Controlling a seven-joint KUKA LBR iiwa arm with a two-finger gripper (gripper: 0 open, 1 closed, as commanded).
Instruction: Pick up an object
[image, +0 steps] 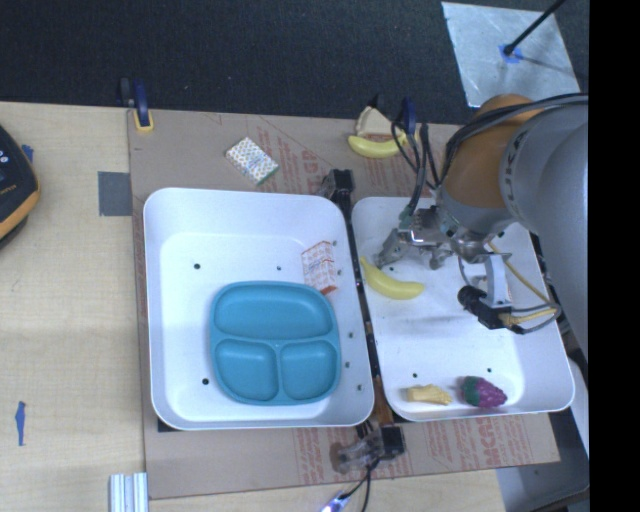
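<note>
Camera view, near to far: right bin (545, 385) near edge has a small yellow piece (428, 395) and, just to its right, a green-and-purple toy (484, 392), both well apart from the gripper. Left bin (175, 310) holds a blue tray (275, 340) w/ three compartments; a red-white packet (320, 266) lies just beyond its far right corner.

Mid right bin: banana (391, 285) lies flat near the bin's left wall, long axis running left to right w/ a slight slant, left end farther. That looks the likeliest pick.

Gripper (412, 247) sits just beyond the banana, tips hanging over the bin's far left part. So banana lies to the near side of the tips & a bit left, close by but I'd judge not touching. Nothing seen between the fingers; they look spread apart, though the metal parts blur together so width is hard to read. Judgement: move turns on coming a little nearer and down, closing across the banana's short axis.

Farther off, outside the bins: a second banana (375, 145) w/ a pale bit behind, and a patterned packet (251, 159) on the board.

Hard to make out: cables & arm body cover the right bin's far right; height of tips above the floor can't be told
</note>
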